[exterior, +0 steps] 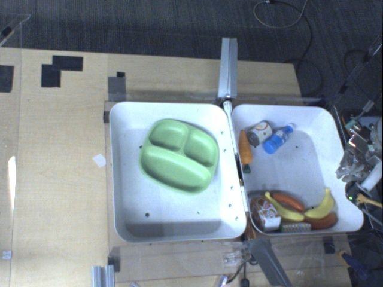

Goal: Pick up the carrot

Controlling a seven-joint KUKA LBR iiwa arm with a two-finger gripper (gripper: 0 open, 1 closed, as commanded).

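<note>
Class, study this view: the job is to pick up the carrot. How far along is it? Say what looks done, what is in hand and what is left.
Done: nothing that shows. The carrot lies in the right bin, against the wall it shares with the left bin, beside the can and blue bottle. In hand: nothing visibly; no gripper is at the carrot. Left: the whole job of reaching, gripping and lifting.

The carrot (245, 147) lies against the right bin's left wall (234, 160), with open floor to its right.

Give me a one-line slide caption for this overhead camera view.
Orange carrot lies along the right white bin's left wall; green divided plate occupies the left white bin.
</note>
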